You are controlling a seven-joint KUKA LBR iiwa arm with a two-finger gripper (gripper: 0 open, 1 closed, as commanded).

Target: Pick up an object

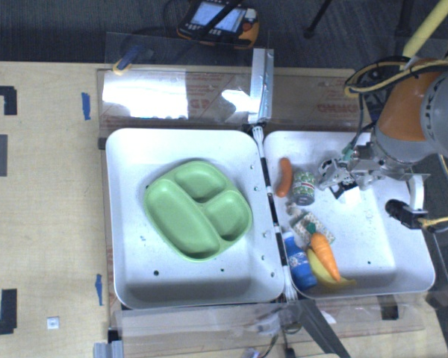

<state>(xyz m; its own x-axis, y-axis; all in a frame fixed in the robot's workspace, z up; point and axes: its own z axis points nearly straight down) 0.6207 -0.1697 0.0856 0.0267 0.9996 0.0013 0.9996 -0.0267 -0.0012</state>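
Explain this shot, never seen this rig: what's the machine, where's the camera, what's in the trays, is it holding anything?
One camera looks down at a slant on a bench with two shallow white bins. The grey arm with the orange band is a robot reaching in from the right; its pincer hangs over the right bin. Nothing shows between its fingers, and I cannot tell whether they are open. The left bin holds a green divided plate. The right bin holds toy food: a sausage, a small can, a carrot, a banana and a blue item.

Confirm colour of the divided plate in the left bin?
Light green, plain; the divided plate shows clearly in the camera view.
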